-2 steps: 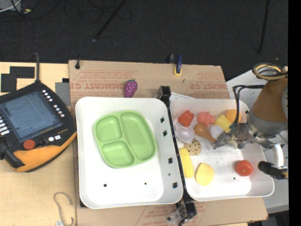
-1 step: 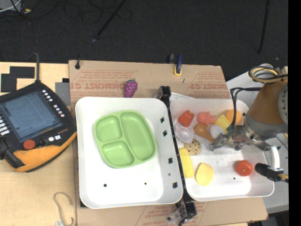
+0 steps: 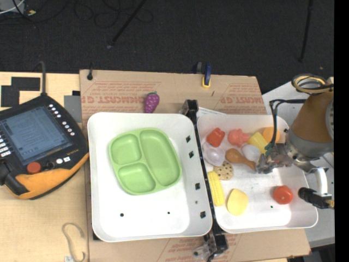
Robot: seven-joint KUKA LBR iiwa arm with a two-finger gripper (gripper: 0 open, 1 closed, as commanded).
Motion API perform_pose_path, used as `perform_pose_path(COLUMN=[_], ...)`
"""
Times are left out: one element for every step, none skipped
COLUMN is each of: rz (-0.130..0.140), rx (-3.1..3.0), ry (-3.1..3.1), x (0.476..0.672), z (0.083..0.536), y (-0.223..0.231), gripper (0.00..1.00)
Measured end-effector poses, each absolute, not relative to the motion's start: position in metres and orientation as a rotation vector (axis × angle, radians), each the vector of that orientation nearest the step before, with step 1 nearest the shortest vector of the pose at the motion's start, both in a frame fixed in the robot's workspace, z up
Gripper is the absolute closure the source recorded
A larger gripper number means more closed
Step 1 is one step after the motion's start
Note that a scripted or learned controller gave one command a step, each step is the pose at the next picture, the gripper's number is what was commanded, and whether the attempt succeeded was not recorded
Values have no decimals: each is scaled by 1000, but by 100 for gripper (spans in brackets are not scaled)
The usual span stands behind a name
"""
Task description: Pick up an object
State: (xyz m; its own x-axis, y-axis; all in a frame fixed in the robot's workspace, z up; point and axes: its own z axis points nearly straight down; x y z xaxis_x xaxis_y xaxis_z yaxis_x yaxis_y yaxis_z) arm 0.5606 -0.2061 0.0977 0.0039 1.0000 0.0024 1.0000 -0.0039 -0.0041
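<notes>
You can't tell if the gripper [image 3: 265,162] is apart or together, too dark. The chicken leg [image 3: 240,158] lies just left of it.

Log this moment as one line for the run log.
gripper: low in right bin | near: drumstick | grasp: unconfirmed | green tray: left bin

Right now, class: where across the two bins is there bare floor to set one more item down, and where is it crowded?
Left bin: bare floor below the green divided plate. Right bin: a small patch between the yellow lemon and the red tomato. Its upper half is crowded with toy food around the gripper.
</notes>
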Motion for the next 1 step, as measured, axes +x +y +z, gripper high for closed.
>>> perform_pose_path(rz=[-3], rx=[-2224], ry=[-2223], x=[561], z=[161], y=[-205], gripper=[100])
